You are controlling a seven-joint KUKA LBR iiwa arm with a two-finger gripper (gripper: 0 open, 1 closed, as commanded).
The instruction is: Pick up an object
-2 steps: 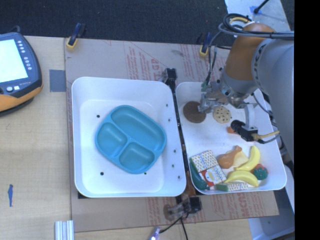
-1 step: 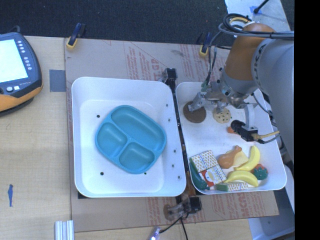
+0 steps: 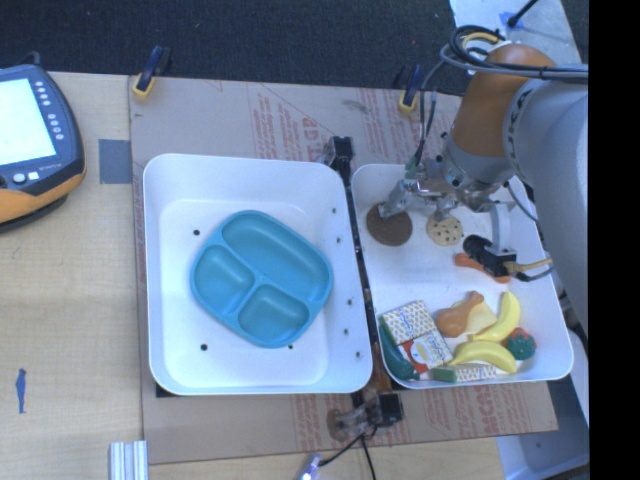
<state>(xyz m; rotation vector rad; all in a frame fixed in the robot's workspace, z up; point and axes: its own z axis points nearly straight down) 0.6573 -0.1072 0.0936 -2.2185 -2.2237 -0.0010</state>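
My gripper [image 3: 422, 206] hangs over the far end of the right bin [image 3: 556, 308], open, with nothing between its fingers. Just below its left finger lies a brown round disc [image 3: 389, 227]. A pale chocolate-chip cookie [image 3: 444, 231] lies under its right side. An orange piece [image 3: 466, 260] sits a little nearer the middle. At the bin's near end there are a yellow banana [image 3: 500, 336], a tan drumstick [image 3: 458, 317], a red strawberry [image 3: 520, 345], a patterned box [image 3: 418, 334] and a green item [image 3: 393, 360].
The left bin [image 3: 170, 268] holds a blue divided plate [image 3: 261, 278]. A teach pendant [image 3: 32, 138] lies on the bench at far left. Clamps [image 3: 148, 72] hold the cardboard sheet under the bins. The arm's grey body fills the right side above the right bin.
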